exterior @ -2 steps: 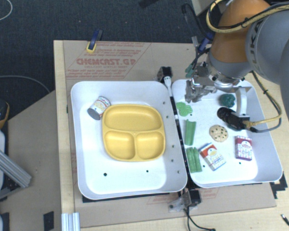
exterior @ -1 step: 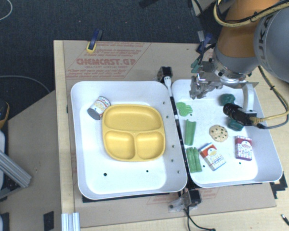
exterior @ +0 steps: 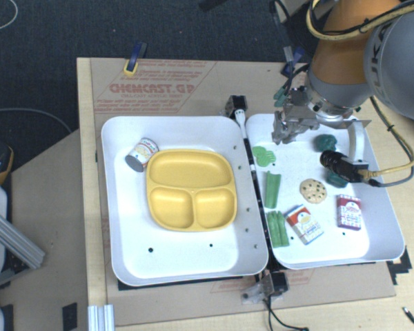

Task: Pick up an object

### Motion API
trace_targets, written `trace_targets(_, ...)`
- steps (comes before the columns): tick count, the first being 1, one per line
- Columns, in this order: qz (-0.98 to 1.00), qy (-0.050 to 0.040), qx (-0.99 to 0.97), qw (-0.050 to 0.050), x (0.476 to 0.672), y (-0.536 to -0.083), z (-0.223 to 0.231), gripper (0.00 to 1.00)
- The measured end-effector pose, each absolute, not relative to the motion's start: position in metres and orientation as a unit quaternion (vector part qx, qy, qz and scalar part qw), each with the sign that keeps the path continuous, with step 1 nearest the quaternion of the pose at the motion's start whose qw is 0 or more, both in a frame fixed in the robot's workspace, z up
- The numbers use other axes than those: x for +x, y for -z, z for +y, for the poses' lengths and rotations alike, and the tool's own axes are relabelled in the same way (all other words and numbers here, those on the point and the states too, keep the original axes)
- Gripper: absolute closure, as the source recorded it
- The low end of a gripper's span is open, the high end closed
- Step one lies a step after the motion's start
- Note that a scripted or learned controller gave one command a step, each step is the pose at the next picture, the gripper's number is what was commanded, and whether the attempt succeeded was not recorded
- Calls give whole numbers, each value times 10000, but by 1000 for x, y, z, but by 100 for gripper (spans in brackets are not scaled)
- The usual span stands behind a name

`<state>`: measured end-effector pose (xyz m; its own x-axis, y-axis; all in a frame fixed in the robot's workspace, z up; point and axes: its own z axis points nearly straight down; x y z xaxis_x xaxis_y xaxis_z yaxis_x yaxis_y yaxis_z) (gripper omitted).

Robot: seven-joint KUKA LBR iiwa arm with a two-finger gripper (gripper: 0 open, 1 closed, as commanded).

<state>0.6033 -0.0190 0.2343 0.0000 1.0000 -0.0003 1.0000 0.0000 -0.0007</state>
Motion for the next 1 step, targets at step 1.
trace_targets(1,-7073,-13,-7069,13,608,-215,-14,100)
